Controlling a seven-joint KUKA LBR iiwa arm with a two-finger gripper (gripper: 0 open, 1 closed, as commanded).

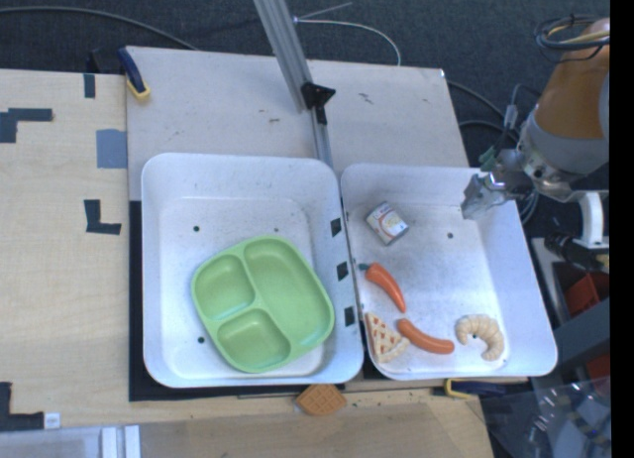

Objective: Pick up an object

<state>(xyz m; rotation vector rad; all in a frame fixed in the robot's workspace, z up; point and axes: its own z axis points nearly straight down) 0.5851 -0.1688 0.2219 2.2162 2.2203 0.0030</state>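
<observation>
Hovering at the right bin's (515, 248) far edge, the gripper (478, 194) carries nothing visible; finger spread cannot be told. The small can (387, 222), nearest the fingers, should be straddled squarely before closing.

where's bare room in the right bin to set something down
Free: the middle of the right bin, between the small packet, the carrot and the right wall. Crowded: the near edge, where waffle piece, sausage and shrimp line up.
</observation>
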